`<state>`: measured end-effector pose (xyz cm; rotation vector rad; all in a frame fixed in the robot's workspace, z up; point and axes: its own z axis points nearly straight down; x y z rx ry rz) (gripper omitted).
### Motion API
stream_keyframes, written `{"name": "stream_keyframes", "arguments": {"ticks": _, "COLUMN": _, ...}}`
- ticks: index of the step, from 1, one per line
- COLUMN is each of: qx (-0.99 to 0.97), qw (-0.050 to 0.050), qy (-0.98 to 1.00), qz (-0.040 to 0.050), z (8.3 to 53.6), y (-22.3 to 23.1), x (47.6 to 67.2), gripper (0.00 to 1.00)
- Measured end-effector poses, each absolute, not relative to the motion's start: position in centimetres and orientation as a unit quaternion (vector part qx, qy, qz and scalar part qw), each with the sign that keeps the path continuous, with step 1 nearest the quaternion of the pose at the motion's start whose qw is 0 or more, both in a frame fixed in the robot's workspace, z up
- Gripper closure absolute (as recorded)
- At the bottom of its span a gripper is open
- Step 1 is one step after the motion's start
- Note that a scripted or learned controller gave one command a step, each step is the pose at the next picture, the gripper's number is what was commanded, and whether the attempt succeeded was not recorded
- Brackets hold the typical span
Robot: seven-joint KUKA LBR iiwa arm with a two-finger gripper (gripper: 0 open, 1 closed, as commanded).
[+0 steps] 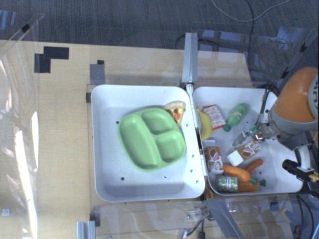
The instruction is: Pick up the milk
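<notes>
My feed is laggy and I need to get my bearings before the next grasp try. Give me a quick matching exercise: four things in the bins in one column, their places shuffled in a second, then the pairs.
Things:
1. green divided tray
2. banana
3. green bottle
4. carrot

Places:
A. right bin, upper middle, lying at a slant
B. left bin, near the middle
C. right bin, low, just above a can
D. right bin, along its left wall

Pairs: 1-B, 2-D, 3-A, 4-C
</notes>
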<state>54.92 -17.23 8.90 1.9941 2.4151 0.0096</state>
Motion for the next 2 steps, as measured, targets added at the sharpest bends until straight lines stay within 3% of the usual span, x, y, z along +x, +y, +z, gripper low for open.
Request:
{"name": "stream_keyframes", "arguments": {"ticks": 1, "qx": 0.636, "qw": 0.008, "qy": 0.771, "qz": 0.0059, "z": 10.11, "y": -17.07, "x": 55.21, "gripper": 1.0}}
{"name": "stream_keyframes", "arguments": {"ticks": 2, "qx": 0.636, "qw": 0.007, "qy": 0.771, "qz": 0.0058, "z": 10.1, "y": -17.07, "x": 55.2, "gripper": 0.0}}
